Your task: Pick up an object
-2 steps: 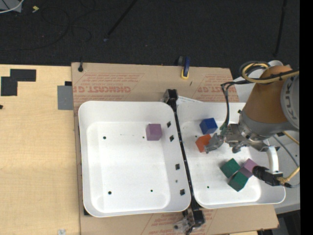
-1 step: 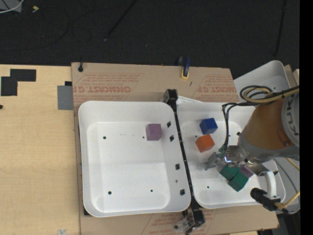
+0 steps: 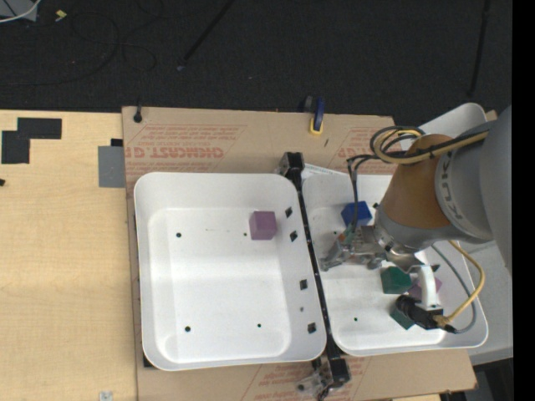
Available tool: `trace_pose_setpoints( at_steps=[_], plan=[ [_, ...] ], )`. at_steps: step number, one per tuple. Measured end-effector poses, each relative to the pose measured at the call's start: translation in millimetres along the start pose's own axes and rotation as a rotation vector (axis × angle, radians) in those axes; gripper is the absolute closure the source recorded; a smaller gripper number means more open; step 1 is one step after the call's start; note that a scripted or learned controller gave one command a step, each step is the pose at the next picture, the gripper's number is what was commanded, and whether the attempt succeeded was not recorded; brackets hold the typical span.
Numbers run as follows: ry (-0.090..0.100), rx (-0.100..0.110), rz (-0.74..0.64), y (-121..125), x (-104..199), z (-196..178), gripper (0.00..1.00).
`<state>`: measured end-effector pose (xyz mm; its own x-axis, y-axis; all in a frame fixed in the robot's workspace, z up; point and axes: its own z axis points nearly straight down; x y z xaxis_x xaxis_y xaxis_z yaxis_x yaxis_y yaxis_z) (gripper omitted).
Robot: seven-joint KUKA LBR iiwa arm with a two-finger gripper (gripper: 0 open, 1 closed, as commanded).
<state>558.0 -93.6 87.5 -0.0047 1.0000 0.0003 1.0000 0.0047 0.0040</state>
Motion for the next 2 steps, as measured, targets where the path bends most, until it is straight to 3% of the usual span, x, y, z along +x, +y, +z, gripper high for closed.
trace_pose_setpoints(
  at_steps=[1, 2],
  plan=[
    [0.001, 0.011, 0.008, -37.4, 9.8, 0.6, 0.00],
    [-0.001, 0.004, 0.006, -0.3, -21.4, 0.0, 0.00]
  ],
)
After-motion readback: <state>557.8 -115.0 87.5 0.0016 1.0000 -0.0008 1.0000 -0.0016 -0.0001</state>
